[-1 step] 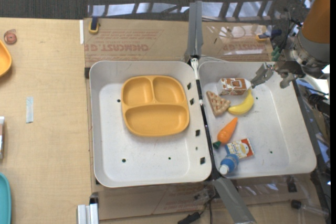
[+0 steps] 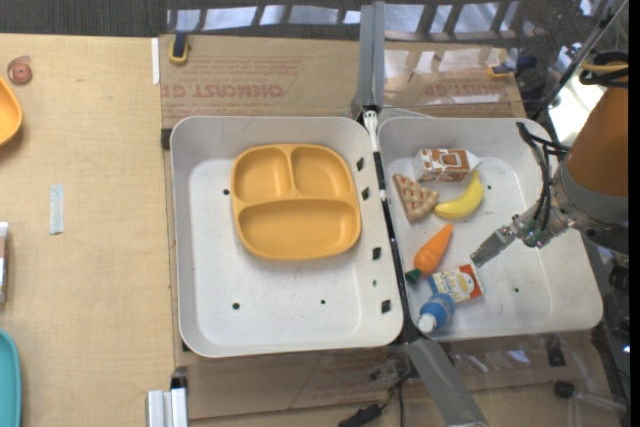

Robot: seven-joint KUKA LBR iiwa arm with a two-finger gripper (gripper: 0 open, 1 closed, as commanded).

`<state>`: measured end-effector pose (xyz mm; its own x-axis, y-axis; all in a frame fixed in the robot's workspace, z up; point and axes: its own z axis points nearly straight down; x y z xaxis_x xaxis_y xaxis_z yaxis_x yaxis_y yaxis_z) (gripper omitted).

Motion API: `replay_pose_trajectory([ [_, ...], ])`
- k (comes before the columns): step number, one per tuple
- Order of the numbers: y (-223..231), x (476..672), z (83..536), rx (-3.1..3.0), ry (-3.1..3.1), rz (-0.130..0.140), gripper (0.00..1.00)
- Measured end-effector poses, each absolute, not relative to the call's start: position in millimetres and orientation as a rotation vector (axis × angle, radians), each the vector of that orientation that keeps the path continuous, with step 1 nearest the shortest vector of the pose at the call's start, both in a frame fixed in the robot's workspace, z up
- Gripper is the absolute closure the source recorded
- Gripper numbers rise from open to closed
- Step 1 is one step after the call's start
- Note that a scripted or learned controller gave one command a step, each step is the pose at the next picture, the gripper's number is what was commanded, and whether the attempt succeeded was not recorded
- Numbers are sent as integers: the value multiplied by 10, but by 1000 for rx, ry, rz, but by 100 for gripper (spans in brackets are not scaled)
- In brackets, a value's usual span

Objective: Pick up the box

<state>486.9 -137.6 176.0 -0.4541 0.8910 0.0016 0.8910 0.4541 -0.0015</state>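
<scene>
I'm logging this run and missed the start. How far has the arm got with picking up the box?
Nothing looks done yet: the box lies at the back of the right bin, touching the banana. In hand: the gripper hangs low over the bin floor, right of the carrot, holding nothing. Left: reach the box, grasp it and lift it.

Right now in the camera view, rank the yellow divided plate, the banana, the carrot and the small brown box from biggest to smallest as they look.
1. Yellow divided plate, by far the largest.
2. Banana.
3. Carrot and small brown box look too alike to rank.
</scene>
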Motion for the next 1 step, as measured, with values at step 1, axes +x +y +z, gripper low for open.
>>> replay_pose_trajectory([
  [1, -1003, 4783, 909, -1487, -2765, 0, 0],
])
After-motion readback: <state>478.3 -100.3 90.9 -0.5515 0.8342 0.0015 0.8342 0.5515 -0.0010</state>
